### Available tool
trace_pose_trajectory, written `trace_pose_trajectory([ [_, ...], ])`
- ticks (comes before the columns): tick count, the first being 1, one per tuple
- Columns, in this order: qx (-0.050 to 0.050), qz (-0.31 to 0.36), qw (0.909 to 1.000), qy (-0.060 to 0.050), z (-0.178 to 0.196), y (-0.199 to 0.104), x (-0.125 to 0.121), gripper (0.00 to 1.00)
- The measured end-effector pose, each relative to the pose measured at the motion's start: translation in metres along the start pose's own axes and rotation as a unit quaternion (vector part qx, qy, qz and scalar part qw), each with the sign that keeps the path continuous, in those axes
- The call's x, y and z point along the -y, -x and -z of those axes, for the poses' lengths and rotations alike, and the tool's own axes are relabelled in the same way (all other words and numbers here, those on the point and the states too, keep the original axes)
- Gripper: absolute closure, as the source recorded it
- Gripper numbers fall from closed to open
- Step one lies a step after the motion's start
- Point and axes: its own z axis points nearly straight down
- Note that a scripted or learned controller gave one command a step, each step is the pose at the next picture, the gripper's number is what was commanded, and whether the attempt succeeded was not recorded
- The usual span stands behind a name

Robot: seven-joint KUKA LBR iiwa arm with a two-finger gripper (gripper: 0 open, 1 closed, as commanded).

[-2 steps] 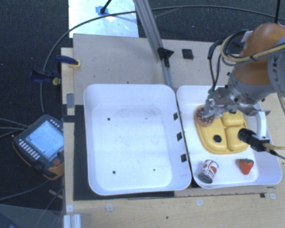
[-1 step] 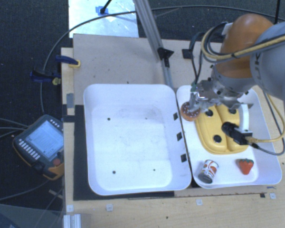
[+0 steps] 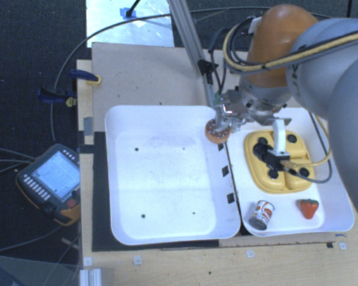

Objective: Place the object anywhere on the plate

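A small brown ring-shaped object like a doughnut [image 3: 216, 133] hangs at the tips of my gripper [image 3: 220, 126], which is shut on it. It sits over the seam between the two bins, at the left bin's upper right rim. The yellow plate [image 3: 255, 173] lies in the right bin, to the right of the gripper and a little nearer the front. Part of the plate's middle is covered by the robot's own hardware.
The left bin [image 3: 161, 177] is white with a few dark dots on its floor. In the right bin [image 3: 337, 219], a small tipped can [image 3: 262, 214] and a red strawberry [image 3: 308, 208] lie in front of the plate. The grey arm crosses the upper right.
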Motion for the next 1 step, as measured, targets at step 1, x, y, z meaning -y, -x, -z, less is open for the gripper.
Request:
trace_pose_trajectory([
  [1,0.000,0.000,1.0000,-0.001,-0.0118,-0.0612,-0.0056,1.00],
])
